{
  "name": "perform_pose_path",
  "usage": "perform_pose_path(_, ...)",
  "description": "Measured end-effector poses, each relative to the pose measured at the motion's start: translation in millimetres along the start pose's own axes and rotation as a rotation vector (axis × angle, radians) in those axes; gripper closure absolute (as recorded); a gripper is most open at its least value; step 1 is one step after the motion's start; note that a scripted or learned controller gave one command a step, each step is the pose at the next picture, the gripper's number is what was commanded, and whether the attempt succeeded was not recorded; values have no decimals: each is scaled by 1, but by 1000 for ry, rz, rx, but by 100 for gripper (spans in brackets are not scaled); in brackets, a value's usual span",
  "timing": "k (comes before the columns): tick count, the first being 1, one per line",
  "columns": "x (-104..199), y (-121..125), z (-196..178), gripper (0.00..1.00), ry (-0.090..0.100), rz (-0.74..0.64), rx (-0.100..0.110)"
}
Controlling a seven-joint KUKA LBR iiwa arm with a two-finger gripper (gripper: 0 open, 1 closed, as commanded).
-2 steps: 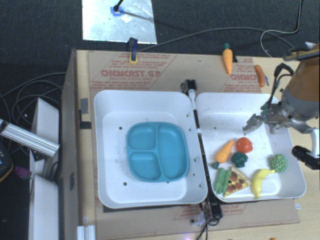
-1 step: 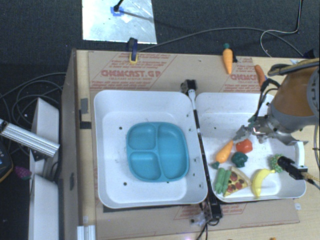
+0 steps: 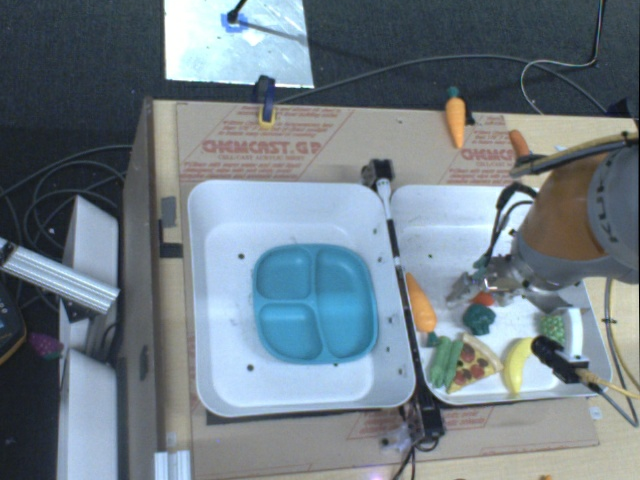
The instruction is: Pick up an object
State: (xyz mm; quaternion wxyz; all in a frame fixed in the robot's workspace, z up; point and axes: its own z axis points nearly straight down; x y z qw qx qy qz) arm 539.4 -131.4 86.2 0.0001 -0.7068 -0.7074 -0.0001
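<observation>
My gripper (image 3: 478,286) hangs low over the middle of the right bin (image 3: 440,218), with the grey arm and its orange band coming in from the right. Something small and red-orange (image 3: 484,298) sits right at the fingertips, and I cannot make out whether it is held. Just below lies a dark green broccoli (image 3: 480,318). An orange carrot (image 3: 421,304) rests against the bin's left wall. Along the front edge are a green pod (image 3: 443,358), a pizza slice (image 3: 472,360), a yellow banana (image 3: 517,360) and a light green piece (image 3: 552,325).
The left bin (image 3: 220,218) holds a blue divided plate (image 3: 314,302). A toy carrot (image 3: 456,118) and an orange piece (image 3: 519,145) lie on the cardboard behind the bins. A black clamp (image 3: 379,175) sits at the divider's far end. Cables run across the floor.
</observation>
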Motion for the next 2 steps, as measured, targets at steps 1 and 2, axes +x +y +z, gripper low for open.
perform_pose_path(1,0,1,-11,100,-1,-1,-4)
perform_pose_path(2,64,7,-136,100,0,-3,-5)
